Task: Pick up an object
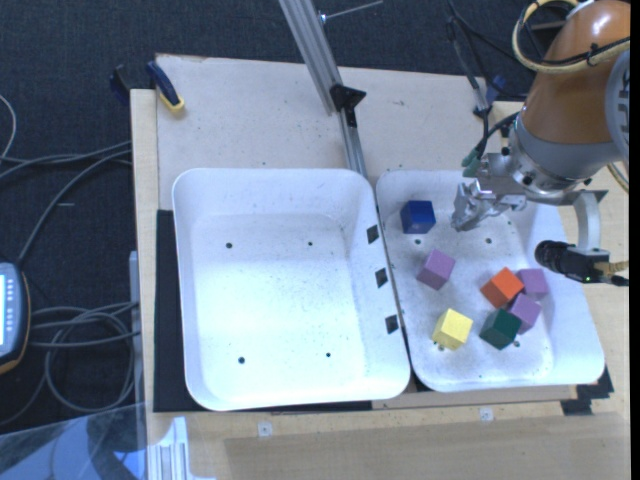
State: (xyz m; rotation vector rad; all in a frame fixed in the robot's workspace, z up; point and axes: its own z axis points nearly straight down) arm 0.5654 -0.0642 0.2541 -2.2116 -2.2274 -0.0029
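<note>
Arm point(575, 88) over right bin's point(570, 368) far edge; jaws' state cannot be told. Bin holds blue cube point(418, 216), purple cube point(436, 269), yellow cube point(452, 328), and a right-side cluster point(512, 303).

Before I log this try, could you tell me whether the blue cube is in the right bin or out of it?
In: the blue cube rests on the right bin floor, left of the gripper.
</note>
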